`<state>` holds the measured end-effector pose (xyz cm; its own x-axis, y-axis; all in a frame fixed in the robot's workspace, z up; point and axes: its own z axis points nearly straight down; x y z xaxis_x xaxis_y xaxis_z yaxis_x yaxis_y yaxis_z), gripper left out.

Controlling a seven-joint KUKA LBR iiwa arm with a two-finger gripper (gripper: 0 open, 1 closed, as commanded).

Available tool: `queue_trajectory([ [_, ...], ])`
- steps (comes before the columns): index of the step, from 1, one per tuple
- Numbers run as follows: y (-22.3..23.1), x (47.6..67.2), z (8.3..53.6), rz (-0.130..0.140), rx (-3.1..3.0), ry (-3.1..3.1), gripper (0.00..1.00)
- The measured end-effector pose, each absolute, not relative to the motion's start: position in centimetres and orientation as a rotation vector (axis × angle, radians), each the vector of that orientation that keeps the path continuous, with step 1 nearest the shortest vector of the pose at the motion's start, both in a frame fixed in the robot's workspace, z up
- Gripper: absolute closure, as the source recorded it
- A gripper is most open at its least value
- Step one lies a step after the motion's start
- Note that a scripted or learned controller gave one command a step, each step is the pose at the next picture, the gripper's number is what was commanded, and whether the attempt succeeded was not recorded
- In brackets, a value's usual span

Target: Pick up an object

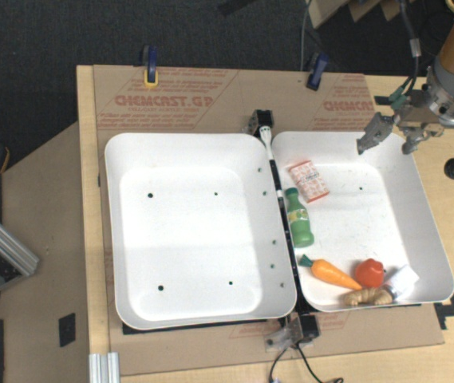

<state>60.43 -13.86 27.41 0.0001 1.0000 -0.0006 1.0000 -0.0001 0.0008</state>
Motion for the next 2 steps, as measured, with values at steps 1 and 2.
queue_trajectory([
  [1,-23.0,59.0,20.0,-0.009,2.234,2.216,0.0],
  [2,-17.8,61.8,11.4,-0.004,2.223,2.233,0.0],
])
